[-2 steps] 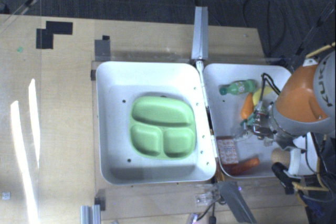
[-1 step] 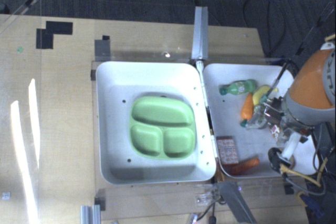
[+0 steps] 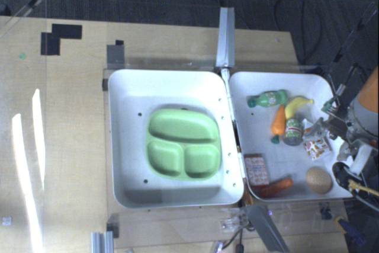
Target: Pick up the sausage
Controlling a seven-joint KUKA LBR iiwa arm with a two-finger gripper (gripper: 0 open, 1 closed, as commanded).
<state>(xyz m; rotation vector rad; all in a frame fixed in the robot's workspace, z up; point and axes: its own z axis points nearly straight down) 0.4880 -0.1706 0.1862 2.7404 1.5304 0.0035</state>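
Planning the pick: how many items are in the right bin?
8: bottle and banana at the back; carrot, can and packet mid-bin; box, sausage and egg in front. The arm may hide more.

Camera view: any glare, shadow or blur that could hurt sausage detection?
Camera view: white glare streaks on the bench at left, far from the sausage; it lies against the right bin near wall, dim there; overall soft focus; gripper at the right edge, slightly blurred.
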